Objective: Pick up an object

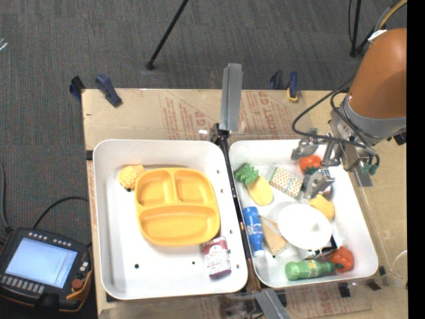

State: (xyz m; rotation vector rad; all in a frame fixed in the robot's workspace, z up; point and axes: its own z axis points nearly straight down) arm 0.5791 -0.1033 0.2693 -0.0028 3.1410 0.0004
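Orange-banded arm low over the right bin, nothing picked up yet as far as I can see

Gripper sits down among the clutter in the right bin, just beside a yellow block and near an orange-red toy, but honestly I can't tell if it's spread or pinched, or whether anything is caught in it, so I'd call the pick not done. Room's tight there: white bowl, patterned packet, yellow pear-ish thing and blue tube all crowd together, with the bin's far wall close by. Left bin has way more open floor around the yellow tray, corn-like toy and small can.
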